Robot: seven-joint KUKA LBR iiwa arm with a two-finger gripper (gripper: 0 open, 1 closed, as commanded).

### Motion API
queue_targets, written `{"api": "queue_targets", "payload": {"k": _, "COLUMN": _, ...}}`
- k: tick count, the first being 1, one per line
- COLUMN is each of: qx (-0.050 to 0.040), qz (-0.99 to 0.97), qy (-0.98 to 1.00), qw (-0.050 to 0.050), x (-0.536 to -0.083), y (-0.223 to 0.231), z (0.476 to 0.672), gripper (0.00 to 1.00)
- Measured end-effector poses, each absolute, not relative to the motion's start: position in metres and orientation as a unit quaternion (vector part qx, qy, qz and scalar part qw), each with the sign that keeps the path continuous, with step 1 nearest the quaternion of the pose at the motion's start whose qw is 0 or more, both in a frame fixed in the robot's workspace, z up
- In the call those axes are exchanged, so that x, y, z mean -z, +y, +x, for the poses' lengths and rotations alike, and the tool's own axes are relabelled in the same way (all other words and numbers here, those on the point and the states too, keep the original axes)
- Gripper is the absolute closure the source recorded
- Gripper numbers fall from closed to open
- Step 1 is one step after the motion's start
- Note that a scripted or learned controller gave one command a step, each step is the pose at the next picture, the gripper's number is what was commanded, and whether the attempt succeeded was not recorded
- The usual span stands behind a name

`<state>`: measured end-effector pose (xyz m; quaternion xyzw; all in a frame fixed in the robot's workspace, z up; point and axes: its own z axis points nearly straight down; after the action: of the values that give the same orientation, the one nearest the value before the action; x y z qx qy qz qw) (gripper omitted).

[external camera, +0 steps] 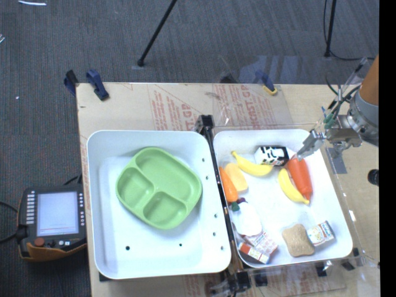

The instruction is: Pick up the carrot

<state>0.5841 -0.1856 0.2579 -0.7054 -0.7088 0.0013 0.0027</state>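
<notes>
Glossy white bin (339, 218); the tapered orange carrot (301, 175) lies there, end effector (312, 142) perhaps touching it, grip indiscernible.

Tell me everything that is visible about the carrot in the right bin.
The carrot is orange-red, smooth and glossy, like a plastic toy, and tapers toward its lower end. It lies in the upper right part of the right bin, pointing from upper left to lower right. Its left side rests against a yellow banana. The gripper is at its upper end; whether it grips the carrot cannot be told.
</notes>
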Motion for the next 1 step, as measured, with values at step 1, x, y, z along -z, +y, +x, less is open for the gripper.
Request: {"api": "queue_targets", "payload": {"k": 1, "qx": -0.0001, "qz": -0.640, "qy": -0.768, "qw": 0.001, "x": -0.0988, "y": -0.2106, "z": 0.5933, "gripper": 0.00}}
